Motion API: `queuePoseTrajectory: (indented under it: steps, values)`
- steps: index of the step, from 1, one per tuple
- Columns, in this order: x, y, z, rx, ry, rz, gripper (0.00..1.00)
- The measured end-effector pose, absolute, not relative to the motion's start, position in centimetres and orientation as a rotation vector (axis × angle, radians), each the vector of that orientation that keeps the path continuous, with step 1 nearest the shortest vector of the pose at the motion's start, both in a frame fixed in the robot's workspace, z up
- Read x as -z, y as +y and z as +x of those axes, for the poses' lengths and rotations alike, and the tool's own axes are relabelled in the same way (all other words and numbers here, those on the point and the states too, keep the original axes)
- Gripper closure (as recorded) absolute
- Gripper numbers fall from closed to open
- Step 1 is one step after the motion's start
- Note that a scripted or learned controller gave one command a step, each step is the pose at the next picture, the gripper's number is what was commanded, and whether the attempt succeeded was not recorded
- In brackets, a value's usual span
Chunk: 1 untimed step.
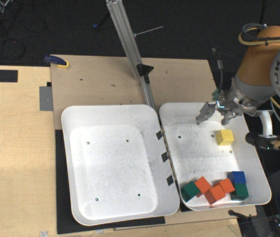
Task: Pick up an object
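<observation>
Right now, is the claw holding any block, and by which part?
Nothing is held. The claw is open above the right bin, its fingers apart from the yellow block lying on the bin floor.

You're looking down from one fixed camera above the bench (105, 83), tilted at a slant, far enough back to take in both white bins whole. The left bin (75, 127) sits mid-frame, the right bin (258, 181) toward the right edge, where the arm (258, 68) reaches in. Dark floor shows beyond the bench's far edge.

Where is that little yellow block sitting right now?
The yellow block lies alone in the right bin, just below the gripper, apart from the blocks heaped at the near edge.
</observation>
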State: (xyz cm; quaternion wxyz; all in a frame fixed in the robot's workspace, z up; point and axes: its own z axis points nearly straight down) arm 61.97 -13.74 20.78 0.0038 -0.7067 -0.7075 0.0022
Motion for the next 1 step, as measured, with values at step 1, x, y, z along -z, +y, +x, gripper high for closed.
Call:
queuePoseTrajectory:
  steps: [1]
  values:
    - [-21.08,-13.76,62.08,-0.002,-2.221,-2.217,0.00]
